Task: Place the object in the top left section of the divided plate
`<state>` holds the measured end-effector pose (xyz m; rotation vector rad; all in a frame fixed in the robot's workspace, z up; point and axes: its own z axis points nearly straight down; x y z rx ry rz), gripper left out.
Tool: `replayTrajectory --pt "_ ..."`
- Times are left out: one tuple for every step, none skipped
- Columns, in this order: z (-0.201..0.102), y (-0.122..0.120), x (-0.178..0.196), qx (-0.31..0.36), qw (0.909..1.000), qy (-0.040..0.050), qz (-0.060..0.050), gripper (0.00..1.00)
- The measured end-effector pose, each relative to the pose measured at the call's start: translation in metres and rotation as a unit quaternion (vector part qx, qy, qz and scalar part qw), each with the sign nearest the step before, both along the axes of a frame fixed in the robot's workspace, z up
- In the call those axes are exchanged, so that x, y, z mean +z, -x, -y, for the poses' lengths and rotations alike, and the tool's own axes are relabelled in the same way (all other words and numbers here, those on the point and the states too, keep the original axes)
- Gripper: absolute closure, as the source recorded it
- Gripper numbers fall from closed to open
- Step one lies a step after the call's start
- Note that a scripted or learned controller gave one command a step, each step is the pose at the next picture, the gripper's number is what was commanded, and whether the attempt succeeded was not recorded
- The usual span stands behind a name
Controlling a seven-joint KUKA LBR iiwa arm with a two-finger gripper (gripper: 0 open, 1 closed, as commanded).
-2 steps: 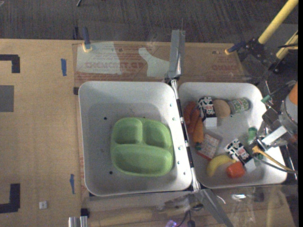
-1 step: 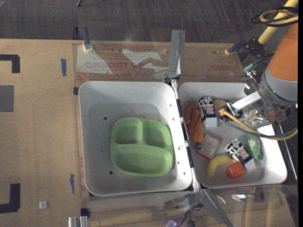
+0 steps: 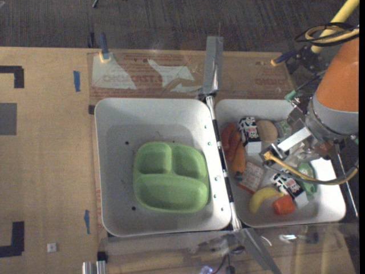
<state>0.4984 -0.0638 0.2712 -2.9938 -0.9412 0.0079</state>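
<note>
**Green divided plate (image 3: 171, 177) in left bin (image 3: 114, 131), arm (image 3: 342, 87) over right bin (image 3: 328, 208)**

The plate is seen lying flat in the left bin, its two small sections toward the far side. In the right bin, a banana (image 3: 262, 198), a carrot (image 3: 238, 157) and a cow-print carton (image 3: 248, 129) are crowded together. The arm is hung above them; how the jaws are set cannot be told.

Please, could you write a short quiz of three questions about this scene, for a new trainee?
1. Which bin holds the green plate? A: left. B: right.
2. True or false: the banana lies on the plate.
3. Fill in: the arm hangs over the ___ bin.
Key: 1 A, the left bin. 2 false, the banana lies in the right bin. 3 right.
</note>
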Motion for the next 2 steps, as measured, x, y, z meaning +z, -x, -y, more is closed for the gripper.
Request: replayTrajectory --pt "-0.027 -0.037 -0.072 -0.042 0.9991 -0.0001 0.0 1.0" --pt "-0.028 -0.074 -0.087 0.029 0.9996 0.0009 0.002 1.0"
